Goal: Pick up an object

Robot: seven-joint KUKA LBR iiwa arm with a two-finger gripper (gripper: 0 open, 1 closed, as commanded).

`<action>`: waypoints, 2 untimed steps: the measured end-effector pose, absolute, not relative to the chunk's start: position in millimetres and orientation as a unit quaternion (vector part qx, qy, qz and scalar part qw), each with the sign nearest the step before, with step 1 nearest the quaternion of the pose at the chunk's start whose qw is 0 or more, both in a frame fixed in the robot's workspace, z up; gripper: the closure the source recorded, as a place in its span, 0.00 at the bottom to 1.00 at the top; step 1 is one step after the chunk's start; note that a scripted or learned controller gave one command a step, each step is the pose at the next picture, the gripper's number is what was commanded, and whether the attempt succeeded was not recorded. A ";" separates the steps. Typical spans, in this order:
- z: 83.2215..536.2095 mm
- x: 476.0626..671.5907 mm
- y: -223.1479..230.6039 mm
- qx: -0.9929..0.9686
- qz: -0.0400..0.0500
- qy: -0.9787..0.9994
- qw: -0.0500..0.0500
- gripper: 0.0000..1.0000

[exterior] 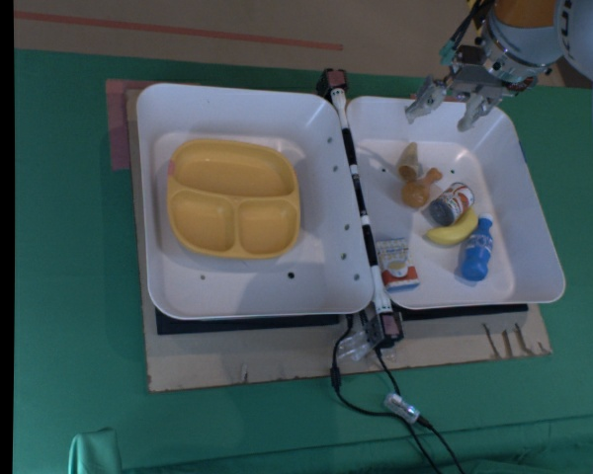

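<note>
Camera view: tool [443,113] spread, above right bin [534,205] far rim.

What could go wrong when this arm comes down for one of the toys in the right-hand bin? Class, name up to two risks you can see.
1. The can, banana and blue bottle lie close together, so the open gripper might knock or catch a neighbour.
2. The small carton sits against the bin's inner wall, which could block one finger.
</note>
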State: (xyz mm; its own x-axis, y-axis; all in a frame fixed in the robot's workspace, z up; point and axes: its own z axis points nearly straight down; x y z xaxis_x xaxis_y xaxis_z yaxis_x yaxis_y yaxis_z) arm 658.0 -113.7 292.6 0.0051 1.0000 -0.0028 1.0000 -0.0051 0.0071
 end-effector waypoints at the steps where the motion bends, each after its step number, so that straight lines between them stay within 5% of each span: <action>1: 205.7 695.7 -104.5 0.709 -0.001 0.706 0.004 0.00; 2: 187.2 627.7 -159.1 0.710 0.002 0.705 0.009 0.00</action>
